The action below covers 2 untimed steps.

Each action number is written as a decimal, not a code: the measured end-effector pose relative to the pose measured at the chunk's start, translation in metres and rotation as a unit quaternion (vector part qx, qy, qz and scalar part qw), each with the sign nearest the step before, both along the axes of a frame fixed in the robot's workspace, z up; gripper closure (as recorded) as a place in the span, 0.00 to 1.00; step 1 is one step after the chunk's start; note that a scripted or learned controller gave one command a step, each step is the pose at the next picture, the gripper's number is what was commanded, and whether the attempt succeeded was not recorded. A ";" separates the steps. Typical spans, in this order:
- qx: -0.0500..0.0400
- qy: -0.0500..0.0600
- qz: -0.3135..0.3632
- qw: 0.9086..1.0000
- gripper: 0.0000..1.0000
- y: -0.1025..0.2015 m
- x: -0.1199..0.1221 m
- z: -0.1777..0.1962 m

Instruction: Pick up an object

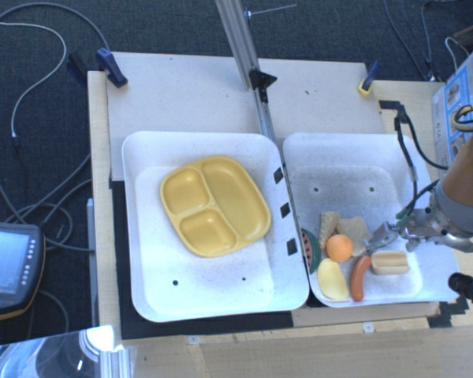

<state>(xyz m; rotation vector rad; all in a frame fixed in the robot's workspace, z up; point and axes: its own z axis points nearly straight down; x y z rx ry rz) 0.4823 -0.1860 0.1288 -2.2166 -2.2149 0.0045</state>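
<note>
The right bin point(339, 144) holds a cluster of toy foods at its near edge. Among them are an orange ball point(340, 247), a pale yellow fruit point(332, 279), a red-orange sausage point(359, 277), a tan bun point(389, 263), a watermelon slice point(309, 246) and two beige pieces point(353, 228). My gripper point(385, 238) reaches in from the right, low over the bin. It sits just above the bun and right of the orange ball. Nothing visibly hangs from it.
The left bin point(197, 144) carries a yellow three-compartment plate point(214, 205). A slanted metal pole point(240, 34) rises from the bench behind the bins. Blue clamps point(110, 65) sit at the bench's far corners, and cables point(406, 144) run along the right side.
</note>
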 end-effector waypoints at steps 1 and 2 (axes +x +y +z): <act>-0.001 -0.003 0.000 1.000 0.00 0.000 0.000 -0.037; -0.002 -0.006 0.001 1.000 1.00 0.000 0.002 -0.024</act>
